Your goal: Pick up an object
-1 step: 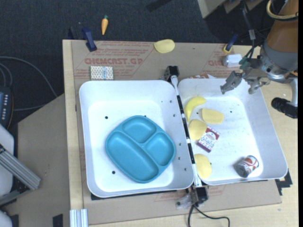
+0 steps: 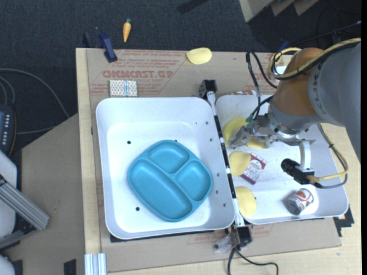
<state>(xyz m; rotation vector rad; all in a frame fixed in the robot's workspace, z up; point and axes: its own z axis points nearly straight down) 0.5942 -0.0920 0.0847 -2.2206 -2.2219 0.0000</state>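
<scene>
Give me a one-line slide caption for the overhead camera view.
KUKA arm's gripper reaches into the right bin among yellow items; a blue divided plate lies in the left bin.

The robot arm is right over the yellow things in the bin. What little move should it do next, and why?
Probably a short drop straight down. The gripper hangs low in the right bin, right beside a yellow piece near the bin's left wall, and nothing shows between its fingers. Going lower could put that piece within its grasp. I cannot tell if the fingers are open, so that comes first.
</scene>
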